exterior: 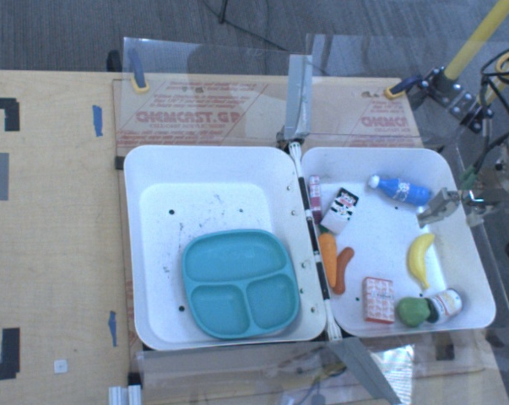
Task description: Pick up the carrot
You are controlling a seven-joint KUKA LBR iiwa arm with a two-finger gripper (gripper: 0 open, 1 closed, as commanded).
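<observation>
The end effector (444, 205) sits at the right bin's (469, 251) right rim, beside the blue bottle (402, 191); its opening cannot be judged; the carrot (328, 260) lies against that bin's left wall, touching a reddish sausage (343, 268).

The bench (51, 226) looks like pale matt wood. Both bins (212, 171) are white plastic, the left one scuffed with dark specks. The teal tray (237, 281) is smooth plastic, and the carrot (328, 258) looks slightly glossy.

camera view: fixed overhead | slanted down | whole left bin (144, 226) and right bin (389, 218)
</observation>
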